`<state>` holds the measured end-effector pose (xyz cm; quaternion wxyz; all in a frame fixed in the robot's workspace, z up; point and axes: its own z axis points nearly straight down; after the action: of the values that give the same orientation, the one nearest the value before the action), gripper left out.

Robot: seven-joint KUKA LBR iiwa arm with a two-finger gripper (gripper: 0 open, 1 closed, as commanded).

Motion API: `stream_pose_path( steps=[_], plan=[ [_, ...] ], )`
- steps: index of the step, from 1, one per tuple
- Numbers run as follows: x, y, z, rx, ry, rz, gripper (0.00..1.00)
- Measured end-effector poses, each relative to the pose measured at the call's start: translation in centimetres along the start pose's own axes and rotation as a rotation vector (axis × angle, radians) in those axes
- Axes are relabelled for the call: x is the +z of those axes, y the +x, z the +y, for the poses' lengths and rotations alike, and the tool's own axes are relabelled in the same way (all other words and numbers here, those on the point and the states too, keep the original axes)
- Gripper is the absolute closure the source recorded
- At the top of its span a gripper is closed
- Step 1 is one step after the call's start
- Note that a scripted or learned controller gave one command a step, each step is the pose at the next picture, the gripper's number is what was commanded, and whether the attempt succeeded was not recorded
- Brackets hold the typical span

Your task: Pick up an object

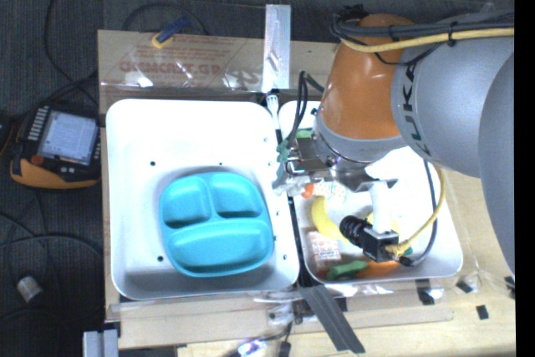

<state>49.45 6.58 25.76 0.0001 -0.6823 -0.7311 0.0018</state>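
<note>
In the camera view my gripper [311, 180] hangs low over the left side of the right bin [447, 259], under the orange wrist band. Just below it lies a yellow banana [323, 217]. Toward the bin's front sit a reddish packaged item [323, 247], a green object [344, 269] and an orange object [380, 267]. An orange-and-white patterned item [326, 191] shows right at the gripper. The arm hides the back of this bin. Nothing can be seen held.
The left bin [134, 138] holds a light blue divided tray [217, 221]. A clear plastic sheet [184, 58] lies behind the bins. A handheld device [58, 146] rests on the floor to the left. The grey arm [468, 113] covers the right side.
</note>
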Motion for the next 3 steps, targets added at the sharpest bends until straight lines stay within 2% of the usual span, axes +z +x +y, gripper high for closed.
stream_pose_path(
  steps=[1, 2, 3],
  plan=[
    [-3.4, -2.8, 10.4, 0.478, 0.000, -0.003, 1.00],
    [-3.1, 2.4, 12.9, 0.343, -0.001, -0.003, 1.00],
    [-2.2, 9.6, 10.4, 0.289, 0.001, -0.003, 1.00]
  ],
)
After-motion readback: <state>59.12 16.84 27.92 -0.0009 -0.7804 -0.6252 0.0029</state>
